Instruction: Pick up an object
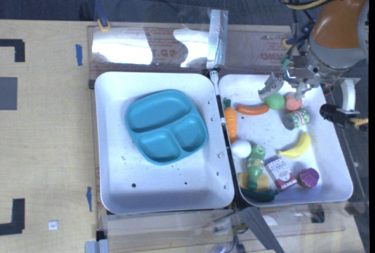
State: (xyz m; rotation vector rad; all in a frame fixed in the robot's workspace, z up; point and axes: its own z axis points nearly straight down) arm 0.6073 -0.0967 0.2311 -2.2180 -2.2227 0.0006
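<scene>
Nearest, a purple toy (309, 176) and red packet (279, 173) lie in the right bin (343, 184); further, a banana (296, 146); farthest, the hand (285, 90) hovers, fingers apart, above green-and-pink toys (284, 101), apparently lined up to grasp

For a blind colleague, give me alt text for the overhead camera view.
A grey and orange robot arm's pincer hovers over the right white bin of small toy foods, including a yellow plastic banana. The left white bin holds a blue three-compartment plastic plate.
</scene>
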